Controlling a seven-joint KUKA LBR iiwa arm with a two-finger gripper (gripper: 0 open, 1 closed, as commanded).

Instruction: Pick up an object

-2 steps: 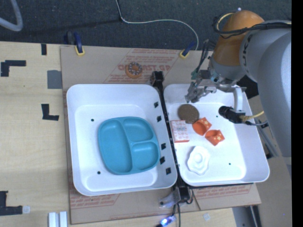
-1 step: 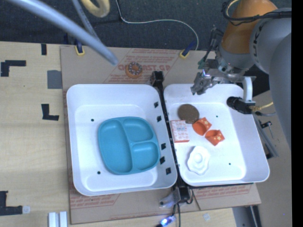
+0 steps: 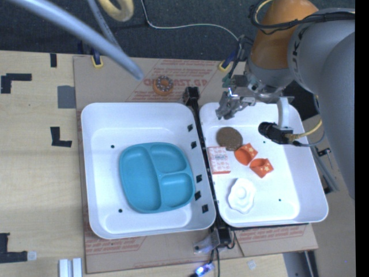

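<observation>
The right bin [image 3: 300,206] holds a brown round disc [image 3: 229,137], a small red and white packet [image 3: 219,160], two orange pieces [image 3: 246,153] [image 3: 262,167] and a white lumpy object [image 3: 241,195]. My gripper [image 3: 229,105] hangs over the bin's back left part, just behind the brown disc, with nothing visibly between its fingers. The fingers point down and look close together, but their gap is too small to read.
The left bin [image 3: 98,126] holds a blue divided tray [image 3: 157,175]. A black divider [image 3: 199,149] runs between the bins. A small doughnut-like ring [image 3: 163,85] lies on the cardboard behind the bins. A black part [image 3: 277,133] of the arm hangs over the right bin's back right.
</observation>
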